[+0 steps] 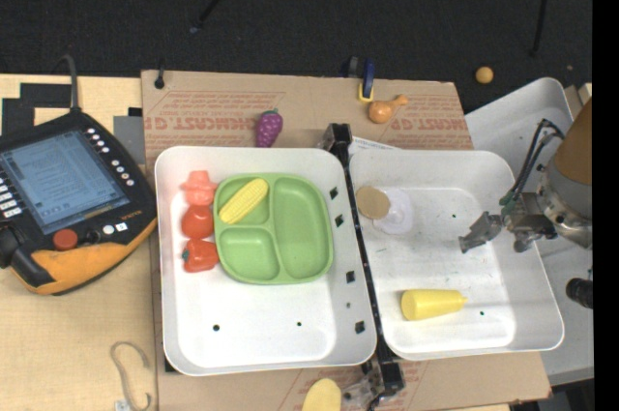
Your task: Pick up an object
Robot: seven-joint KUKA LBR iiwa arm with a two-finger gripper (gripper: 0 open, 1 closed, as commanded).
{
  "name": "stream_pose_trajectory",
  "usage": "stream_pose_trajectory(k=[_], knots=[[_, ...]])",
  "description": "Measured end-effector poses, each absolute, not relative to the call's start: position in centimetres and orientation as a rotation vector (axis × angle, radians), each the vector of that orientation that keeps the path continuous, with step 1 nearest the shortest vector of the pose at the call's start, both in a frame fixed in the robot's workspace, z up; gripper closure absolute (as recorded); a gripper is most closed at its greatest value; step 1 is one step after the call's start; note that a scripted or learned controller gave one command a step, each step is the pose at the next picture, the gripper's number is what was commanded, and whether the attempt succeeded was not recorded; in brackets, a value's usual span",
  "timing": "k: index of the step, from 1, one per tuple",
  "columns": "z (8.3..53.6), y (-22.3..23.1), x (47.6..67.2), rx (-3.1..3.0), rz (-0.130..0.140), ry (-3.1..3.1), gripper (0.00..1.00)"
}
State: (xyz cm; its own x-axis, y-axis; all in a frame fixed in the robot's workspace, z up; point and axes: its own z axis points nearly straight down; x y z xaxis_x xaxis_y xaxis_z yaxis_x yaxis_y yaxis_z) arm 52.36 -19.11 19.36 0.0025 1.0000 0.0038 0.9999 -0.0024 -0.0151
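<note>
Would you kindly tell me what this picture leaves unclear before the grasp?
- Pincer, camera view: small and dark over the right white bin; no telling whether it is open.
- Grey arm: cut off by the right edge.
- Clear round plastic piece: washed out against the bin floor, beside the tan round disc.

Single fixed camera above bench, slanted down, both white bins (169,235) framed.

Claw (481,233) low over the right bin (527,327), above a yellow cone (431,304); green tray (276,228) in left bin (251,337).
</note>
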Motion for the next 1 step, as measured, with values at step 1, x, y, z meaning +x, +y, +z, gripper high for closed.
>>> stream_pose_trajectory(k=[1], knots=[[20.10, -19.15, 52.64, -2.220, 0.002, -2.219, 0.00]])
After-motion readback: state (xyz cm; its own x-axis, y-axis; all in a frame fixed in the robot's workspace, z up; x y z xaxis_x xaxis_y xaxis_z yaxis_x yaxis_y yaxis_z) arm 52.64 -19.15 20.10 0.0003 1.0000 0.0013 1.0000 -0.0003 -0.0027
